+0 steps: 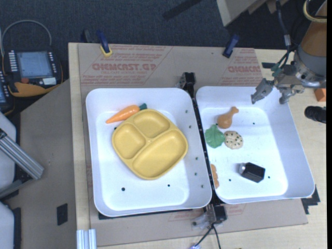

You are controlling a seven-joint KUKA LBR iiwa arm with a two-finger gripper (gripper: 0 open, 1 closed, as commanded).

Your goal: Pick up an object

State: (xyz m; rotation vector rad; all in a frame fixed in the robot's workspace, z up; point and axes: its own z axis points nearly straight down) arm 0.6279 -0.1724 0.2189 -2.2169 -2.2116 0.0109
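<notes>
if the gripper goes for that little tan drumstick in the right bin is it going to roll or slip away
Probably somewhat. The tan toy drumstick looks like smooth moulded plastic, so likely stiff, light and a bit slippery. Its rounded fat end and thin handle suggest it may pivot or roll if nudged. It lies apart from the green leafy piece, so nothing braces it.

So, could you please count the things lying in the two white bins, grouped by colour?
Orange: 1, the carrot
Yellow: 1, the divided plate
Tan or brown: 3, the drumstick, the cookie and a small piece at the right bin's left wall
Green: 1, the leafy piece
Black: 1, the block
Total: 7
</notes>
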